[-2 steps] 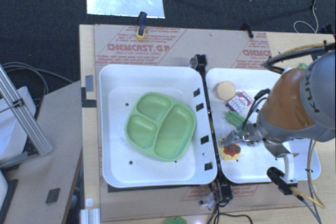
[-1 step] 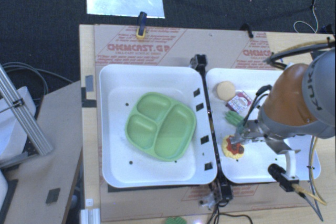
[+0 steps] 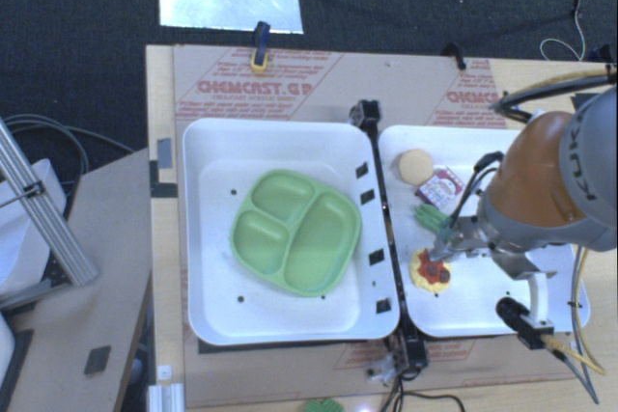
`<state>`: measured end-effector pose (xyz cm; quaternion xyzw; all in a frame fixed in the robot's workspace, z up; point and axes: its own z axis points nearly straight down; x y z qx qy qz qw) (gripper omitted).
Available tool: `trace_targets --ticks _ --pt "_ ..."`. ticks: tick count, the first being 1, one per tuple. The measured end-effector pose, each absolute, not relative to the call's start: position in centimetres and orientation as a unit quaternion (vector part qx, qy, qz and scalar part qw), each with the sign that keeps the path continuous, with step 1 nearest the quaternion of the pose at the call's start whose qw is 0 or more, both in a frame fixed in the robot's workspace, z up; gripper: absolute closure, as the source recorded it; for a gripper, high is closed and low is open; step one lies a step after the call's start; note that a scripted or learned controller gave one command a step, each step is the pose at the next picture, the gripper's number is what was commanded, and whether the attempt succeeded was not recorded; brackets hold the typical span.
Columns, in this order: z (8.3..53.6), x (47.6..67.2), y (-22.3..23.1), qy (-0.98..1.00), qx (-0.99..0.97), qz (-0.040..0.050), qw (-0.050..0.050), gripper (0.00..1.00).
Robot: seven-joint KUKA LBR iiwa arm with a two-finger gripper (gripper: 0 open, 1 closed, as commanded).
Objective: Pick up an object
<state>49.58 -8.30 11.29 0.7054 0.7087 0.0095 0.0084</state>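
Note:
In the right bin [image 3: 463,318] a yellow and red toy [image 3: 431,273] lies near the left wall. Just beyond it lies a small green piece [image 3: 428,216], then a red and white packet [image 3: 443,187] and a round tan ball [image 3: 415,166]. My gripper [image 3: 442,251] comes in from the right and hangs low over the upper edge of the yellow and red toy, close to the green piece. The orange band and grey wrist hide the bin's right half.
The left bin [image 3: 208,304] bears a green divided plate [image 3: 294,232], tilted diagonally at its middle. A black-clipped divider [image 3: 379,217] runs between the bins. Cardboard sheeting [image 3: 290,82] lies under both bins.

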Motion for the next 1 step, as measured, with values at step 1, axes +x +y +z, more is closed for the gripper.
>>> trace_targets --ticks 1 --pt "11.23 49.54 -8.29 0.709 0.705 0.0092 0.008 0.00"
